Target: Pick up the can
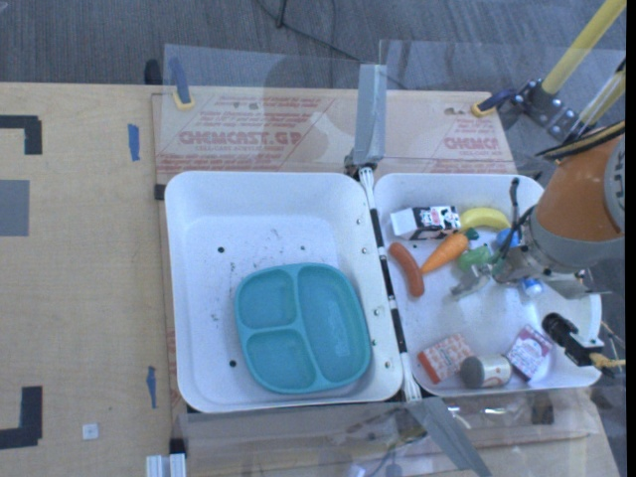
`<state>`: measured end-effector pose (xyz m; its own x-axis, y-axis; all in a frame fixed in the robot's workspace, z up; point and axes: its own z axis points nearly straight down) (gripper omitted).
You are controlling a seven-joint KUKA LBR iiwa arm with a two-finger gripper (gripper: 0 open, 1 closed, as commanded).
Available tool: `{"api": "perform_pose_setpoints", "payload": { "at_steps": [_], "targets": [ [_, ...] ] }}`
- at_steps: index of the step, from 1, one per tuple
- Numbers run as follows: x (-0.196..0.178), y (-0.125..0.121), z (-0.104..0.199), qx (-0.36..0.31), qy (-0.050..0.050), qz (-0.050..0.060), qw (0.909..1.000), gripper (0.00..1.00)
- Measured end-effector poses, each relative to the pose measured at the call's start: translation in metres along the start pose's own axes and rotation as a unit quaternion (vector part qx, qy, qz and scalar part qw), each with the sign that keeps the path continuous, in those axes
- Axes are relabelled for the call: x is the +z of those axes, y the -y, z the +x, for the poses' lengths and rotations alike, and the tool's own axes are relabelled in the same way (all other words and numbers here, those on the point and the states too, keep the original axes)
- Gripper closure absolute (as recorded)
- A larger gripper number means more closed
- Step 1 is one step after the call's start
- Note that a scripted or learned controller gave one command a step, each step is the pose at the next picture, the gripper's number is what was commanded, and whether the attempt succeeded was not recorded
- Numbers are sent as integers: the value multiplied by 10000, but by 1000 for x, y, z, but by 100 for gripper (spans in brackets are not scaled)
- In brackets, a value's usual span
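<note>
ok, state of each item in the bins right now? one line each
tray: flat in the left bin, compartments bare
can: on its side in the right bin, near the front wall
carrot: lying flat, tip towards the sausage
sausage: lying flat by the divider
banana: lying at the back
hand: low over the right bin, away from the can

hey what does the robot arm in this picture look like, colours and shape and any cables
The arm reaches in from the right over the right bin. It has a rounded, bulky orange band, with grey metal below it toward the gripper. A thin dark cable runs beside the wrist, with a small blue fitting. The gripper looks metallic grey.
</note>
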<state>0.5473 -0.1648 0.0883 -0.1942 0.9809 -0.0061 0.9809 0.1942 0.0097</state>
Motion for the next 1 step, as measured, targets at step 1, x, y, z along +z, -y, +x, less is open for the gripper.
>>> {"api": "perform_pose_setpoints", "payload": {
  "at_steps": [1],
  "targets": [
    [-1, 69, -8, -499, -8, 6, 9988, 0]
  ]
}}
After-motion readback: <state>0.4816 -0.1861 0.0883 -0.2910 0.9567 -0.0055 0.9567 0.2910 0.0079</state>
